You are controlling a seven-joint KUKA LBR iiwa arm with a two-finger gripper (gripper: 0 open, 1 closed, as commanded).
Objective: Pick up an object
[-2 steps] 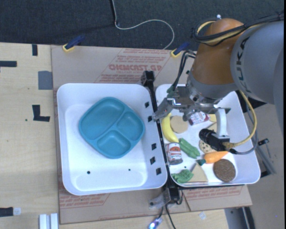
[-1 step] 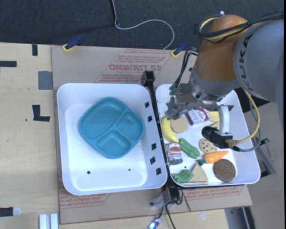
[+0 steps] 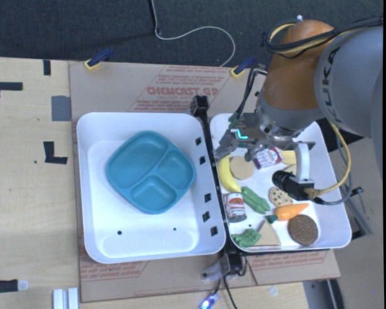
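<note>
My gripper (image 3: 238, 152) hangs low over the back of the right bin (image 3: 334, 240), open, with nothing visibly between its fingers. Just below it lie a yellow banana (image 3: 228, 176) and a round tan biscuit (image 3: 243, 170). A small red and white packet (image 3: 267, 158) sits right beside the gripper's right finger. Further forward are a green pickle (image 3: 256, 199), a small can (image 3: 235, 207), an orange carrot (image 3: 291, 211), a speckled cracker (image 3: 278, 196), a brown round cookie (image 3: 303, 230) and a green leafy piece (image 3: 247, 238).
The left bin (image 3: 96, 237) holds a blue divided plate (image 3: 151, 171). The arm's grey and orange body covers the back right of the right bin. A yellow piece (image 3: 287, 156) and a white piece (image 3: 302, 163) lie near the packet. A clipped divider wall separates the bins.
</note>
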